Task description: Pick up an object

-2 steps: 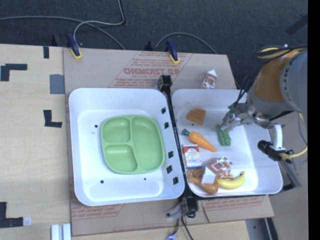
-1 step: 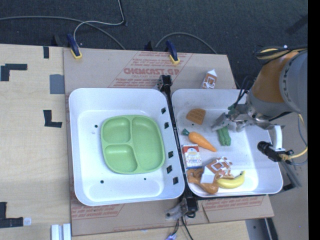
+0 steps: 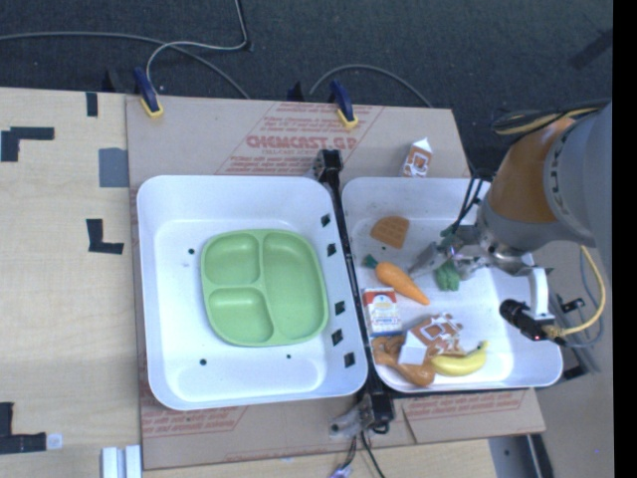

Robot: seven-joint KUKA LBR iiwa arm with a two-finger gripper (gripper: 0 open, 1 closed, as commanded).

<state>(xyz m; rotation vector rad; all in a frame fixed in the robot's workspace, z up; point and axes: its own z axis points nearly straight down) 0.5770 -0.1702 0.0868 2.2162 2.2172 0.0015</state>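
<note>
Reaching from right, arm (image 3: 542, 192) bent, gripper (image 3: 445, 258) above green object (image 3: 448, 278).

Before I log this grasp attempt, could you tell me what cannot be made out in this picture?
- Hand, camera view: too small and blurred to tell open from shut.
- Green item beside it: partly covered by the hand; identity unclear.
- Carton print: too small to read.
- Brown pieces by the banana: overlapped, shapes unclear.

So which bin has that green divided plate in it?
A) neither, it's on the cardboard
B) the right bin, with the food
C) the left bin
C: the green divided plate lies inside the left bin, while the carrot and banana lie in the right bin.
</note>
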